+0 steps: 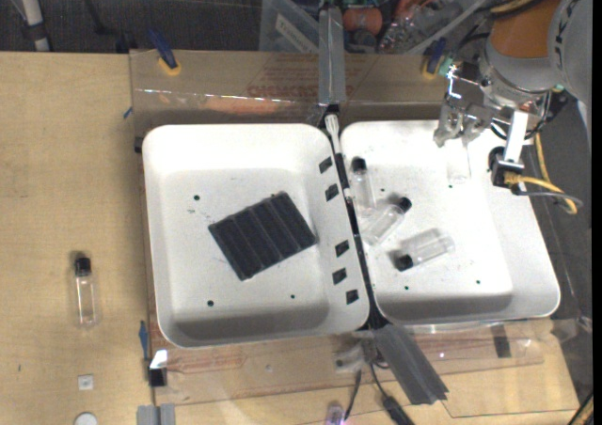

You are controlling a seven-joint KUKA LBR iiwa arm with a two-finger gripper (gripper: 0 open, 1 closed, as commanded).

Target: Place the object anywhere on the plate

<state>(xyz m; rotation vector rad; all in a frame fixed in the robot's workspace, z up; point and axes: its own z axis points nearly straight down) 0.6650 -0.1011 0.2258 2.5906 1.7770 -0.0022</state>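
Vials (388,216): three, right bin (527,263).

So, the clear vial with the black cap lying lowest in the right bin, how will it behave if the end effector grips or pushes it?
The vial lies on its side and looks round, so a push will probably roll it across the right bin. Its clear, smooth wall may slip between the fingers. It appears small and hollow, so likely light, possibly fragile if glass.

Clear, glossy vials (421,249) with black caps lie in a smooth white plastic bin (527,268). The ribbed black plate (262,234) looks matt. The desk (56,179) is pale wood.
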